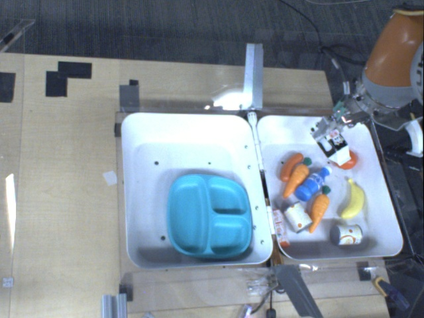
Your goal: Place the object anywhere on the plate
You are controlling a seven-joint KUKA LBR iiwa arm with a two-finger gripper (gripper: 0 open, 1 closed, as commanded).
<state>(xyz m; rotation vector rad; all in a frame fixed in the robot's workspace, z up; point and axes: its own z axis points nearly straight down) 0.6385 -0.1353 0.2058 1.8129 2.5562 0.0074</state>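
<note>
Claw grip state we cannot tell; we count three carrots, one banana, one blue plate at nine o'clock.

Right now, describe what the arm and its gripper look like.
The arm enters from the right with a rounded orange band above a grey wrist section. The gripper is a small dark and silver assembly with white patches. Thin black cables run across the dark floor behind it.

The arm is seen entering from two o'clock (orange band uppermost), angled down toward eight o'clock, with the gripper lowered at its tip; finger state cannot be made out.
</note>
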